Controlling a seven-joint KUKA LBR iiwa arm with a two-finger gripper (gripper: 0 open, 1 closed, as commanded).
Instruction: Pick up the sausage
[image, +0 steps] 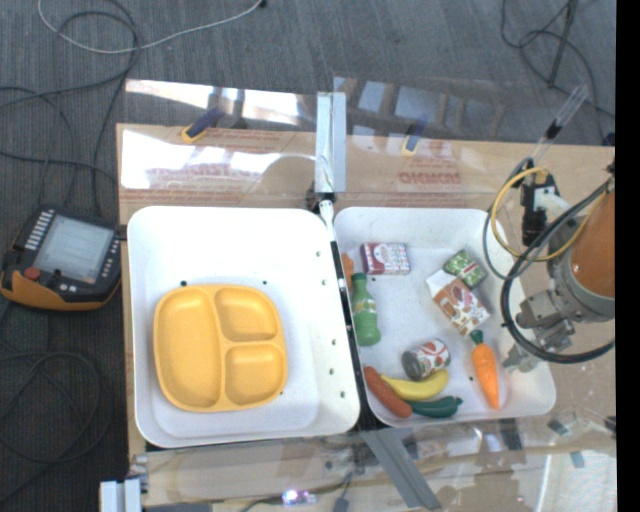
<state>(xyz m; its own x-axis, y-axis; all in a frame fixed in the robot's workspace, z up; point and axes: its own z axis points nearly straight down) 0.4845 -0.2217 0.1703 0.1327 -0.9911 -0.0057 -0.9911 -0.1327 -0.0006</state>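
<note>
Your pincer sits at the right bin's right edge; whether it's wide or narrow, I cannot tell. Sausage lies at the front-left wall, touching the banana. You risk grabbing both, or fingers striking the wall.
</note>
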